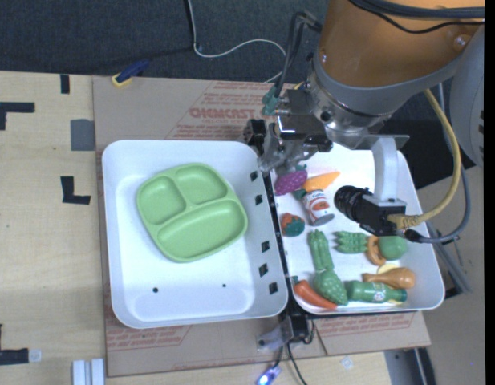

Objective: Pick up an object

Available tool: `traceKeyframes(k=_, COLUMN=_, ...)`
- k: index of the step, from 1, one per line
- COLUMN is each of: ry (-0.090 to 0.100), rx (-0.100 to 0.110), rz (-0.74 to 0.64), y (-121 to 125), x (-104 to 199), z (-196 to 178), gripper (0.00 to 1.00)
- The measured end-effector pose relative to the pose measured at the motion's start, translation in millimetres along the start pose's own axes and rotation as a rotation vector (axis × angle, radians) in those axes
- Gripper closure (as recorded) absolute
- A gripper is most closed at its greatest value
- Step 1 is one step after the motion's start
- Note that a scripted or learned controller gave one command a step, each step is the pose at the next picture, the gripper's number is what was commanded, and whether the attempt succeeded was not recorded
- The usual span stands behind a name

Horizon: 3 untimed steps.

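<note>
The end effector (pixel 281 152) hangs low over the far edge of the right bin (pixel 419 295), close to the divide between the bins; whether it is spread or pressed together cannot be told. Just beside it lies a purple toy (pixel 290 182). Nearer the camera lie a small can (pixel 317 204) and green toy vegetables (pixel 321 251). Left of it, a green divided plate (pixel 192 211) sits in the left bin (pixel 123 287).

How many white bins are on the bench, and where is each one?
2. The left white bin holds a green divided plate. The right white bin holds toy food, including a small can, and sits under the arm; parts of it are hidden.
</note>
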State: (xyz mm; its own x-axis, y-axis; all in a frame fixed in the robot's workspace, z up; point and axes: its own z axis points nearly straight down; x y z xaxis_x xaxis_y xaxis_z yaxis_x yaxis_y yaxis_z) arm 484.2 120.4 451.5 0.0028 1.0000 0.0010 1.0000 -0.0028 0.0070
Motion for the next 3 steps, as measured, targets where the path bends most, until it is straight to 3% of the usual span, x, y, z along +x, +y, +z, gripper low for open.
traceKeyframes(k=1, ry=-0.006, rx=0.022, rz=0.0, y=-3.1, x=-19.7, z=122.6, gripper=1.0)
traceKeyframes(k=2, ry=0.002, rx=-0.012, rz=-0.002, y=0.8, x=-54.7, z=-50.7, gripper=1.0)
traceKeyframes(k=3, ry=-0.003, rx=0.008, rz=-0.005, y=0.3, x=-51.8, z=-51.0, gripper=1.0)
